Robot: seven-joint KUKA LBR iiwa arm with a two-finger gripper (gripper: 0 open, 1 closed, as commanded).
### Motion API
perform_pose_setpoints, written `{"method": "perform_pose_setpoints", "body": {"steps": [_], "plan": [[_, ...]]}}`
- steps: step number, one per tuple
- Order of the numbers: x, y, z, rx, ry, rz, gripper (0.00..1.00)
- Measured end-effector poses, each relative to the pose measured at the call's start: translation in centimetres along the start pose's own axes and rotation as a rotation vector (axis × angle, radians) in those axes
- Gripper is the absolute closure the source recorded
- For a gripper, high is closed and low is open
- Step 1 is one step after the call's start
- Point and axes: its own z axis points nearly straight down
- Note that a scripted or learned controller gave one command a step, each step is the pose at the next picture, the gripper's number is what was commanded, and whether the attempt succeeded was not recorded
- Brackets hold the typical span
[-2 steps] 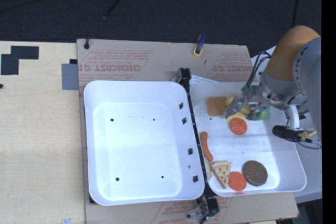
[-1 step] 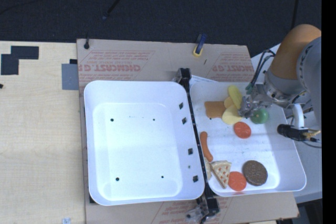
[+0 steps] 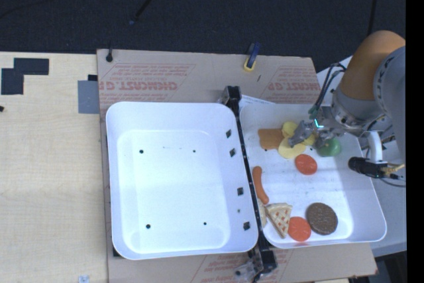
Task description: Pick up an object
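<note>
**Arm hanging over the right bin's toy food**

A pale wooden bench [image 3: 46, 162] is carrying a cardboard sheet [image 3: 199, 76] and two white bins against dark carpet. The gripper [image 3: 310, 131] is hovering over the right bin [image 3: 361, 209]; its state, I cannot tell. Beneath it a yellow piece [image 3: 289, 148] is lying beside a green piece [image 3: 329, 146], a red disc [image 3: 305, 164] and a tan slice [image 3: 269, 138].
</note>
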Motion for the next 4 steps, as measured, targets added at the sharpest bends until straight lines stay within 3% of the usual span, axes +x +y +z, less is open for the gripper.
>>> {"method": "perform_pose_setpoints", "body": {"steps": [1, 2, 3, 4], "plan": [[8.3, 0.3, -0.2, -0.027, -0.016, 0.009, 0.0], [11.7, 0.5, 1.0, -0.033, -0.02, 0.01, 0.0], [11.5, 0.6, -0.2, -0.035, -0.021, 0.01, 1.0], [11.5, 0.4, -0.4, -0.028, -0.017, 0.011, 1.0]]}}
